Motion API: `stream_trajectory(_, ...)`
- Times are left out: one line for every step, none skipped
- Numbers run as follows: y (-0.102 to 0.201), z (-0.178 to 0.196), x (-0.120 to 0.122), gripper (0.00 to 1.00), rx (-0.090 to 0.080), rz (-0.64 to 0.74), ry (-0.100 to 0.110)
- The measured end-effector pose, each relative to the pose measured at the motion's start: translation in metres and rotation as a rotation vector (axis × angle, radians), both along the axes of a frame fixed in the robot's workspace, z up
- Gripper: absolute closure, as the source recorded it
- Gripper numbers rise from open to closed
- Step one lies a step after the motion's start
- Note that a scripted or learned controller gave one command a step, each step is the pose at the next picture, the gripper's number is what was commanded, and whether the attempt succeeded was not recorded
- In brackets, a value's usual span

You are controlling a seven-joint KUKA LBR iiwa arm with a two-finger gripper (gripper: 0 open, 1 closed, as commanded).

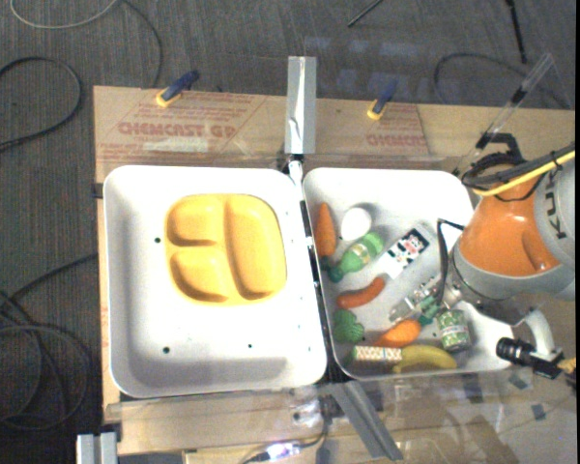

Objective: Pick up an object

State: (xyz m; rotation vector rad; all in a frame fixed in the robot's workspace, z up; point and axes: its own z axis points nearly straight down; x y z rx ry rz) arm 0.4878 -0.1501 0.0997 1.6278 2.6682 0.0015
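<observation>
From the camera view, the arm [517, 245] is reaching in from the right, its orange band bulking over the right bin [454, 184] — wrist angled down toward the bin's lower middle. The gripper [427, 298] is hovering low among the objects, just above a carrot [400, 333] and beside a small green can [452, 329]; nothing is sitting between its narrowly parted fingers. A yellow tray [226, 247] is lying in the left bin [126, 259].

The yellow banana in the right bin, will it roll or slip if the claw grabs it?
The curved yellow plastic banana probably rocks rather than rolls, given its bend. It looks smooth, so it may slip. It lies against the right white bin's front wall, likely hampering a grasp.
</observation>
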Motion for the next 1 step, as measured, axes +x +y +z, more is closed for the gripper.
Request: stream_trajectory(0.0673,0.1404,0.0223,1.00,0.006,-0.086,0.015)
